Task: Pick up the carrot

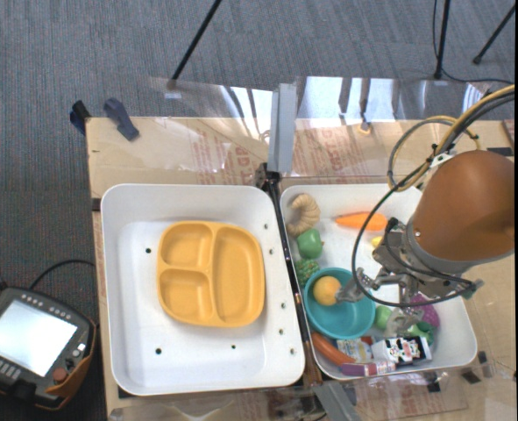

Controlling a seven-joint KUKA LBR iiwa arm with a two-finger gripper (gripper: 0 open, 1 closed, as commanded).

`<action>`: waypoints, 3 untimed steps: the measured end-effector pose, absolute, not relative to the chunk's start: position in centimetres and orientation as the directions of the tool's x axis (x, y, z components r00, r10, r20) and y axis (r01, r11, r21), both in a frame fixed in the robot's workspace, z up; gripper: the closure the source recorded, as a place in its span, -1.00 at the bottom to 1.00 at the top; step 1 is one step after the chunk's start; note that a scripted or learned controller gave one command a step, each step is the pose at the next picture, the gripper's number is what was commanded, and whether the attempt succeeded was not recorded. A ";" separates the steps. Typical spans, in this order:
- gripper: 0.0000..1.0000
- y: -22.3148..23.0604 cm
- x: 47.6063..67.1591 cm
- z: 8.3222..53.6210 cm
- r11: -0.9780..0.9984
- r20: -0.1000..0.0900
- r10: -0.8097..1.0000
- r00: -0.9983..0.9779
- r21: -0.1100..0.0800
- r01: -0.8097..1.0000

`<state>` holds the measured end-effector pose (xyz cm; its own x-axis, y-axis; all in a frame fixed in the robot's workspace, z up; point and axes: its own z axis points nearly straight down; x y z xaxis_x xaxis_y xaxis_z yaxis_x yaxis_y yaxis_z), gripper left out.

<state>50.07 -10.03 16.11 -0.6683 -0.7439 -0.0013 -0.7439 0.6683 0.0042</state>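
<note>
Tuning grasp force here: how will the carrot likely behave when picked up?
The carrot looks like smooth moulded plastic, so probably stiff, light, and a bit slippery. Its tapered, rounded shape may roll or slide out of a pinch. It lies near the right bin's far wall.

An orange carrot (pixel 361 220) is seen lying flat near the far edge of the right bin (pixel 346 193). Its pointed tip is turned toward the left, and its right end is hidden behind the arm.

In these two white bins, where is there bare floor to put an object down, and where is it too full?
Free: the left white bin, a bare white margin all around the yellow three-compartment plate, widest below and left of it. Crowded: the right white bin, where the orange carrot, teal bowl, green toy food and small packages lie close under the gripper.
</note>
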 end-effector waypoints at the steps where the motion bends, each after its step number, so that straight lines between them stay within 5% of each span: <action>1: -1.00 -12.2 49.6 11.1 0.817 -0.005 -0.576 -0.817 -0.002 -0.576; 3: -1.00 -19.6 60.8 8.8 0.999 -0.002 -0.048 -0.999 0.001 -0.048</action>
